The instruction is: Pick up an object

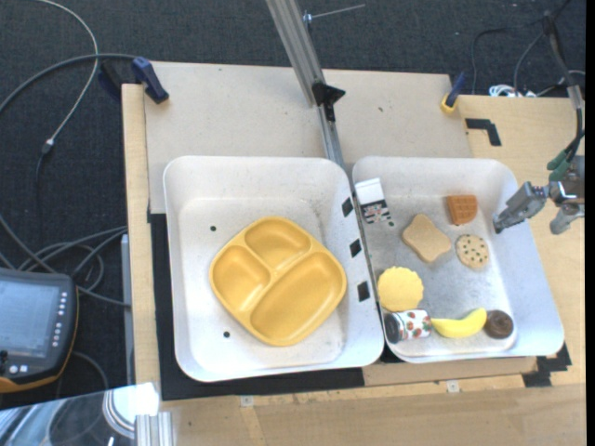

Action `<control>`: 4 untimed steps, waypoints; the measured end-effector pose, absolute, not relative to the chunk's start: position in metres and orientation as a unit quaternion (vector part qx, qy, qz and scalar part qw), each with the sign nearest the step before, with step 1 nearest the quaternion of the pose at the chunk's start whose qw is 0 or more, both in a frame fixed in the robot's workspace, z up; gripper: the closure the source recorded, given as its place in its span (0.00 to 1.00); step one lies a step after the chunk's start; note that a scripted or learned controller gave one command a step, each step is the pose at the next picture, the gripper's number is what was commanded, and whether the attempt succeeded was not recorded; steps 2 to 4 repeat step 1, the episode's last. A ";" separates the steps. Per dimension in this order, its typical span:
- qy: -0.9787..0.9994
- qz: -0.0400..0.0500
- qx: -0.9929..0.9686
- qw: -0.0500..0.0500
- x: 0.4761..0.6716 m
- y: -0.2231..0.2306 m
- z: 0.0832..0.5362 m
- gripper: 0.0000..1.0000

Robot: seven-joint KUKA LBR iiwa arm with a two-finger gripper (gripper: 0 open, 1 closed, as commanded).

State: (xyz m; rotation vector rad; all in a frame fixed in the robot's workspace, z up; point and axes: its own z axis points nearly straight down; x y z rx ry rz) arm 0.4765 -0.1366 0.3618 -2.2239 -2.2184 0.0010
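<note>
Presently the fingers (539, 210) sit apart and empty; the waffle (460, 208) lies nearest, so centring over it before descending seems wise.

Yellow divided plate (279, 279) sat in left white bin (186, 193). Rel. to plate: metal pole (296, 40) ran up-right & away, blue clamp (149, 78) far upper-left at bench corner, black cables (56, 110) off to left, pendant screen (33, 328) left, slightly below.
</note>
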 end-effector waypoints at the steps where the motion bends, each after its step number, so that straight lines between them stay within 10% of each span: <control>1: -0.708 -0.001 -0.706 -0.002 0.478 -0.135 0.373 1.00; 4: -0.708 -0.001 -0.706 -0.002 0.478 -0.135 0.373 1.00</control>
